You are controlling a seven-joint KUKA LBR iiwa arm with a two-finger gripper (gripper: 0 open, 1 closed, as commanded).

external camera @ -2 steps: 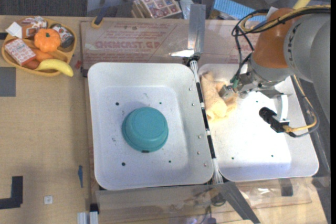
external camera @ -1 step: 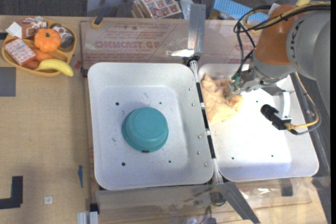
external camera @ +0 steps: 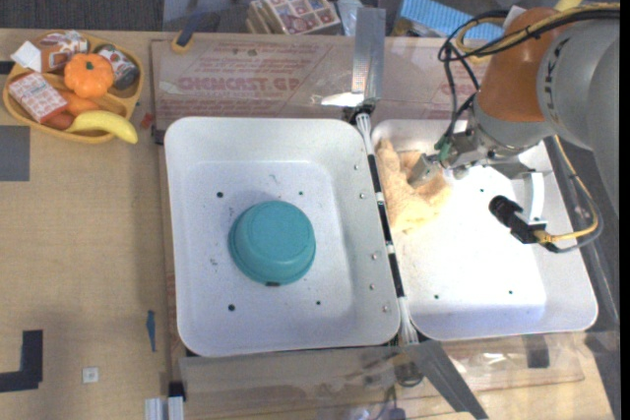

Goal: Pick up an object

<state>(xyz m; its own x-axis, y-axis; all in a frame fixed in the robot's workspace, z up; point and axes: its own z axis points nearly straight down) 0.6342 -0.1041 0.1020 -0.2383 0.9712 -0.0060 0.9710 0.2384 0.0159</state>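
Jaw state: can't tell, spread or pressed together, too small and seen from above. Gripper sits low at the 9 o'clock side of the right bin, right over a tan lump; contact unclear, and nothing is visibly pinched.

Arm comes in from 3 o'clock, its orange band at about 2 o'clock in the view, with cables looping around it.

Bench is tan wood.

Left bin and right bin are touching along a centre seam.

Cardboard sheet lies flat at 12 o'clock, just behind the left bin.

Teal bowl is upside down, near the centre of the left bin and slightly toward 6 o'clock, well apart from the gripper.

Tan lump is soft-looking and pale, against the right bin's wall at 9–10 o'clock, beside the seam.

Yellow dish is at 10 o'clock on the bench, well apart from the bins. It holds an orange pumpkin, a banana at its 5 o'clock rim, and small boxes.
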